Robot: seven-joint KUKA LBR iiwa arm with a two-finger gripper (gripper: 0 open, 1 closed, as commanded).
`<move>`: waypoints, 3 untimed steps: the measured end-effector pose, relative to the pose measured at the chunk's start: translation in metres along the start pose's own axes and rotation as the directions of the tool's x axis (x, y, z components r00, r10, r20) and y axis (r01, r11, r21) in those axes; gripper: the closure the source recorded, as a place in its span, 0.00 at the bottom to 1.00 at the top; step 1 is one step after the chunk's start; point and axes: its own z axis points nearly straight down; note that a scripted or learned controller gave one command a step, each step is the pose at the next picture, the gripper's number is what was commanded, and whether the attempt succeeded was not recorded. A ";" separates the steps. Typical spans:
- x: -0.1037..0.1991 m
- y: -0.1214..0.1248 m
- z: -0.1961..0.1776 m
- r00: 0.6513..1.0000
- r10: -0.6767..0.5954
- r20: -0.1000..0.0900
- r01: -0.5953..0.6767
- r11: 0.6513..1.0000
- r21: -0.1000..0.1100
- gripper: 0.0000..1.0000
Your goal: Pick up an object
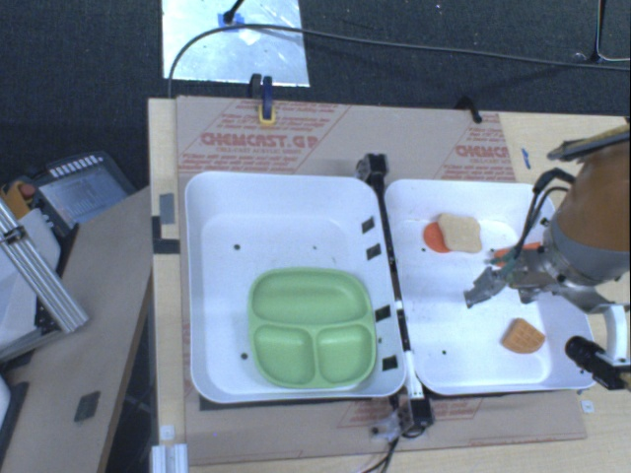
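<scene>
Bins sit side by side on the table (325, 131). Left bin (227, 215) carries a green divided tray (311, 325) at 6 o'clock. Right bin (449, 363) holds a tan bread piece (459, 232) over an orange disc (433, 236) at 12 o'clock and a brown pastry (523, 337) at 4 o'clock. Jaws (483, 291) hover mid-bin; their spread cannot be told.

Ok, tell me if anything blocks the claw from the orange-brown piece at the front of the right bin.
Nothing visible does. The claw hangs over bare bin floor, and the orange-brown piece lies just in front of it, apart from the tan piece.
</scene>
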 end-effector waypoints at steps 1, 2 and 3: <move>0.000 0.003 -0.005 1.000 -0.003 0.002 0.003 1.000 -0.012 0.00; 0.001 -0.001 0.037 1.000 -0.001 0.000 0.001 1.000 -0.008 0.00; 0.003 0.004 0.080 1.000 -0.001 0.001 0.001 1.000 -0.009 0.00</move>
